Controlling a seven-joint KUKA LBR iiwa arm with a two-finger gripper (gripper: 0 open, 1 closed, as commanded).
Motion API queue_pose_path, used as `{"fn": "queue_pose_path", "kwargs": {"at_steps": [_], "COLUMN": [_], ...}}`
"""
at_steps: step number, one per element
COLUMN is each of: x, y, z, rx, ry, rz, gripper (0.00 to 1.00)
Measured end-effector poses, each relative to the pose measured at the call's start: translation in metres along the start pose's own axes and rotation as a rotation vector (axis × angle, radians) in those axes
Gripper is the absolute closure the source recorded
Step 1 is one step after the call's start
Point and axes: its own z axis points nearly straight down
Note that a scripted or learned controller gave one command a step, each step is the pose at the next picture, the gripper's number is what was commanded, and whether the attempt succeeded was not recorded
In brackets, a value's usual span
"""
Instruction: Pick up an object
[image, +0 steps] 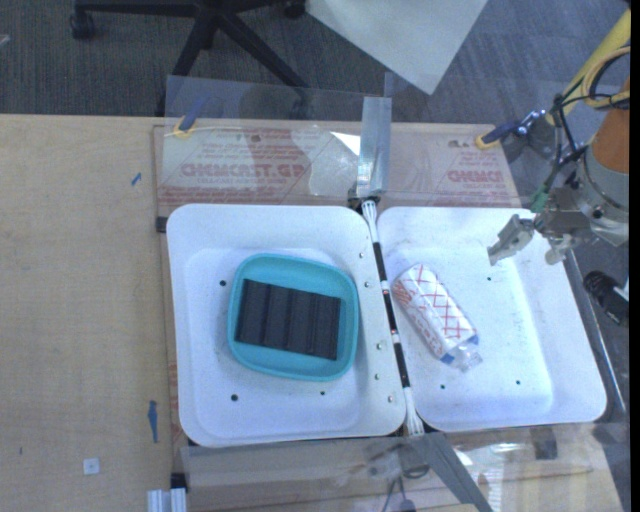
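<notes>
Two white bins sit on the worktop; the wrapped packet (432, 312) lies in the right bin (520, 385), near its left wall. Up and right of the packet, the pincer (532, 241) hangs spread and empty. Judged step: approach. Next it must travel down-left over the packet, descend and clench.

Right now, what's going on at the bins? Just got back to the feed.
The claw hangs over the right bin, near its upper right part, open and holding nothing. A wrapped packet with a red crisscross pattern lies in that bin by the divider, apart from the claw. A teal tray with a dark ridged insert sits in the left bin. Nothing is picked up yet.
</notes>
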Motion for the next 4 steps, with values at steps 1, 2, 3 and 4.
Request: {"fn": "queue_pose_path", "kwargs": {"at_steps": [1,2,3,4], "x": [0.042,0.041,0.038,0.091], "y": [-0.039,-0.021,-0.019,0.004], "z": [0.138,0.172,0.16,0.085], "rx": [-0.001,-0.025,-0.033,-0.001], "ry": [0.0,0.0,-0.003,-0.001], "rz": [-0.15,-0.153,-0.147,-0.119], "gripper": [0.0,0.0,1.0,1.0]}}
